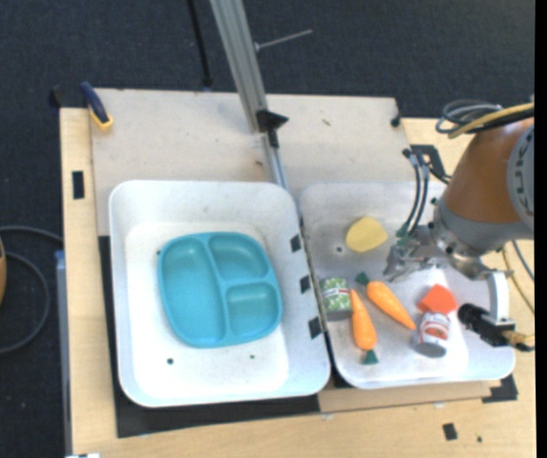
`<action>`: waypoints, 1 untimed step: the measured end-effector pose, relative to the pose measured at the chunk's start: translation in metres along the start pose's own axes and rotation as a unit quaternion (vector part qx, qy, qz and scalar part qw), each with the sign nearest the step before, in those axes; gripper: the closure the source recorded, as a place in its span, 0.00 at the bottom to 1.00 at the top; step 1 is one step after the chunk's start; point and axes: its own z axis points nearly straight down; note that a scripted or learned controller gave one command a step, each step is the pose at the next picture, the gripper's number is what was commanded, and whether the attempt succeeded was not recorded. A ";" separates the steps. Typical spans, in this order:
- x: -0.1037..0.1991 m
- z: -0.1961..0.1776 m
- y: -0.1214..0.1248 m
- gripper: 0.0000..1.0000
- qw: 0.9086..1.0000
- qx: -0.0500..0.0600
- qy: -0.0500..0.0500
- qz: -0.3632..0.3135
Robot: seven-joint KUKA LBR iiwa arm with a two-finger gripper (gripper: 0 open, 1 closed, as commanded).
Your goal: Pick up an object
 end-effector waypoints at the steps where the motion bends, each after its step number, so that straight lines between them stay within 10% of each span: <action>1: -0.008 -0.061 0.008 1.00 1.000 -0.002 -0.001 -0.003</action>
